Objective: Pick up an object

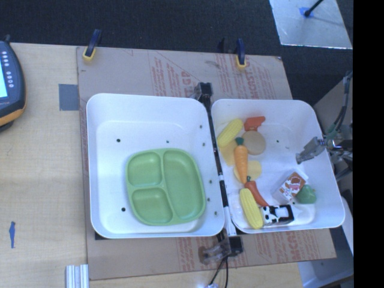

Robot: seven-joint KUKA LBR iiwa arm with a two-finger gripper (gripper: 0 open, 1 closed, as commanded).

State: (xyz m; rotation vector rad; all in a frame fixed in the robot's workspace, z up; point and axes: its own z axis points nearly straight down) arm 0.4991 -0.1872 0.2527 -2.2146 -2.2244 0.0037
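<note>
The right white bin (282, 116) holds several toy foods. A yellow corn cob (230, 132), an orange-red piece (254, 123), a tan round disc (255, 143) and an orange carrot (240, 161) lie along its left side. Lower down lie a red pepper (255, 192), a second corn cob (251, 208), a black-and-white cow figure (278, 215), a white and red packet (291, 186) and a green piece (307, 195). My gripper (309, 150) hangs over the bin's right side, above the packet and apart from every toy.
The left white bin (108, 119) bears a green divided plate (165, 186). A black divider (213, 155) runs between the bins. A handheld pendant (9, 80) lies at the far left of the bench. Clamps (240, 57) sit at the board's back edge.
</note>
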